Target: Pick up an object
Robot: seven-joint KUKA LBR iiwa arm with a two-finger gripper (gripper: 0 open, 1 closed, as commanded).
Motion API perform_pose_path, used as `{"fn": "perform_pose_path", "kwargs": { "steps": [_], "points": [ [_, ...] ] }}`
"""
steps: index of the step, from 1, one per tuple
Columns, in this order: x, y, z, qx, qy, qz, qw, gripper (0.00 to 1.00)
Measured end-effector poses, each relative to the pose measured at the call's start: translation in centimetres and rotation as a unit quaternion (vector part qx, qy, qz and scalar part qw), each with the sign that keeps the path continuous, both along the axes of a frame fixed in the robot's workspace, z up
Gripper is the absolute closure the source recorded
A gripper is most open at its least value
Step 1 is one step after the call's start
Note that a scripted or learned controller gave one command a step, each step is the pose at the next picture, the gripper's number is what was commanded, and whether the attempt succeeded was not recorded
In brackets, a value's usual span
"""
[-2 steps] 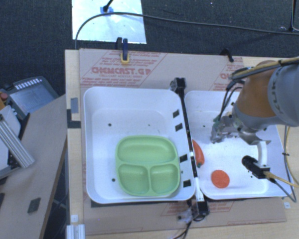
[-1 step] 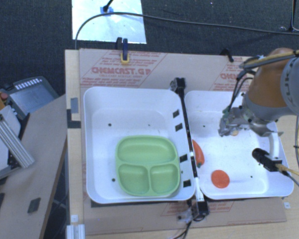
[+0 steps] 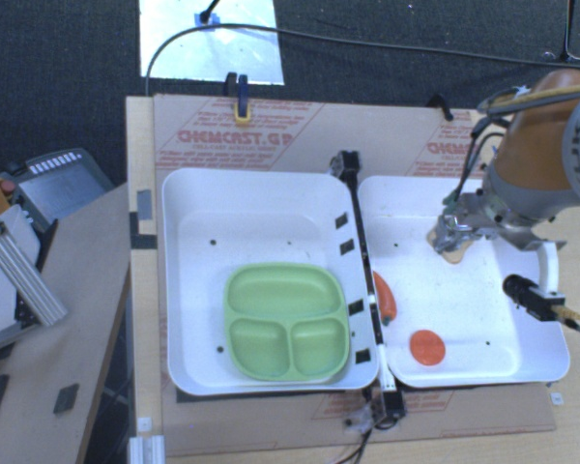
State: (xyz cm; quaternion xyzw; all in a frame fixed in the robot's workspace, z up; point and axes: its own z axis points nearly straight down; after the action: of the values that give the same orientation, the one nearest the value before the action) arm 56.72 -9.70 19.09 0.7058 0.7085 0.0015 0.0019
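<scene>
On the table (image 3: 145,288) there are two shallow white bins side by side. The left bin (image 3: 188,211) holds a green plate (image 3: 286,321) with three compartments, lying flat in its near half. In the right bin (image 3: 493,356) I see a round orange disc (image 3: 426,347) near the front wall, and an orange-red elongated piece (image 3: 384,297) resting just beside the divider between the bins. The two are near each other but apart.

The grey arm (image 3: 546,162) reaches in from the right, and its claw (image 3: 451,240) hangs over the far part of the right bin, well apart from both orange things. Whether the claw is apart or together I cannot tell; it looks small and blurred here.
</scene>
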Motion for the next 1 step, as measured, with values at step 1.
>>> {"fn": "perform_pose_path", "kwargs": {
  "steps": [1],
  "points": [
    [0.45, 0.39, 4.47, -0.0001, -0.001, 0.000, 1.0000, 1.00]
  ]
}}
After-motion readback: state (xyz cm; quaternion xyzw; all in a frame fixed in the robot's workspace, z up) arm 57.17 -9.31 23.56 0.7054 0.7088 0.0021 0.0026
